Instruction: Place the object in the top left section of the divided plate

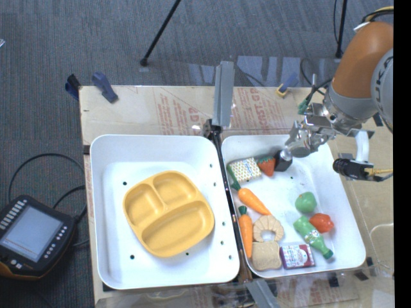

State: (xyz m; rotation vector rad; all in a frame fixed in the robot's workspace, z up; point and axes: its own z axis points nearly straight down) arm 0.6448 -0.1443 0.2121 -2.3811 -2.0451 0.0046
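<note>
A yellow divided plate (168,212) lies in the left white bin (109,172), its three sections bare. The right bin (340,197) holds the toy food: a waffle-like pack (244,169), a strawberry (266,165), two carrots (254,201) (246,233), a green ball (306,202), a tomato (322,222), a green bottle (313,236), a round biscuit (268,228), a slice of toast (265,255) and a small red packet (297,256). My gripper (287,157) reaches down at the right bin's back edge, its dark tip right beside the strawberry.
A grey upright post (223,98) stands between the bins at the back. A teach pendant (29,233) lies on the floor at the left. Tripod legs (164,24) cross the carpet behind the bench. Blue clamps (103,85) sit at the bench's back left corner.
</note>
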